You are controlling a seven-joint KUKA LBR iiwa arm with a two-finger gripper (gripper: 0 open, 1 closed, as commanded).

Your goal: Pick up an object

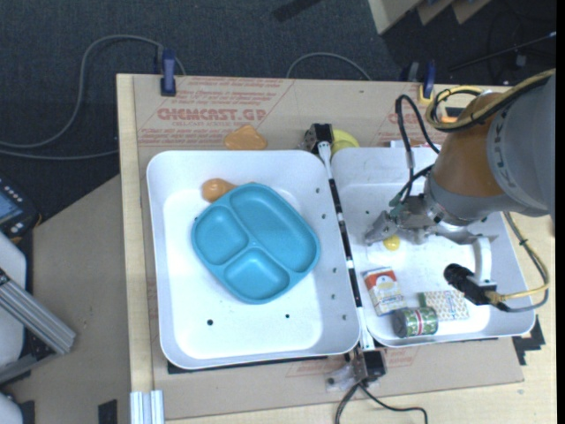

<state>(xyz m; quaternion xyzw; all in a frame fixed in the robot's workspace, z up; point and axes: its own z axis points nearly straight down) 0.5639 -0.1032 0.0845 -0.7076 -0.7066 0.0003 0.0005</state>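
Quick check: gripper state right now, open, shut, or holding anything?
Gripper: low in the right white bin, over a small yellow object; cannot be told whether it is open, shut or gripping.

We count two white bins (side by side), one blue divided plate, one small orange object beside it, one green can, one red-and-white packet, and one patterned box.
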